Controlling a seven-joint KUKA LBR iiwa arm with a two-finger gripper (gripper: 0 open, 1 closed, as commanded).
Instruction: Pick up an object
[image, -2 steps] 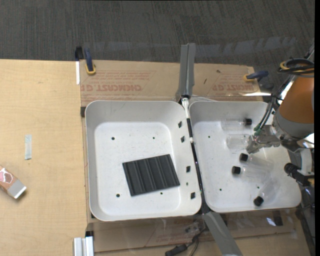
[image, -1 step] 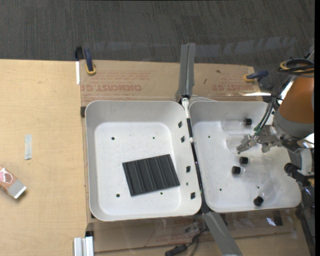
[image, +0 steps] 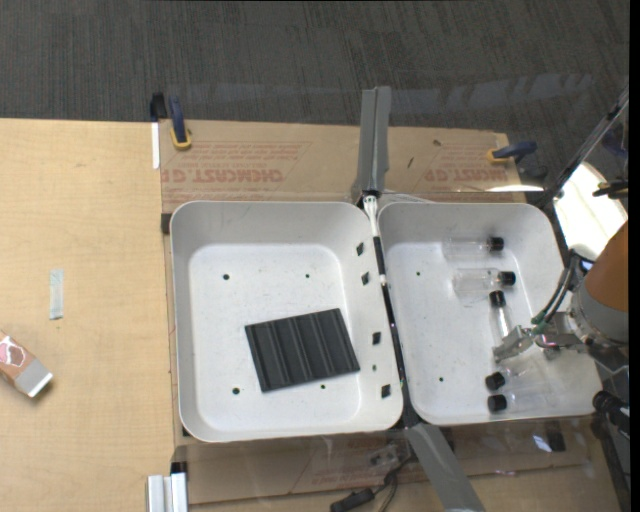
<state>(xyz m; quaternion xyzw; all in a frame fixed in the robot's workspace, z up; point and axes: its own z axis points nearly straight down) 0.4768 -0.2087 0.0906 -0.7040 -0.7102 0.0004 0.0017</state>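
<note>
On the tan wooden surface (image: 80, 200), the left shallow white bin (image: 200, 230) holds a black ribbed rectangular pad (image: 301, 349) near its front edge. In the right white bin (image: 430, 400), clear black-capped plastic vials (image: 478, 281) lie just beside the metal gripper (image: 518, 343) near the right edge; whether it is released or clenched, I cannot tell.

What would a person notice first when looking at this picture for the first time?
Probably the dark ribbed pad, lying flat in the left bin and sharp against the white. Next come the clear vials with black caps scattered in the right bin, where the gripper reaches in from the right edge.
</note>
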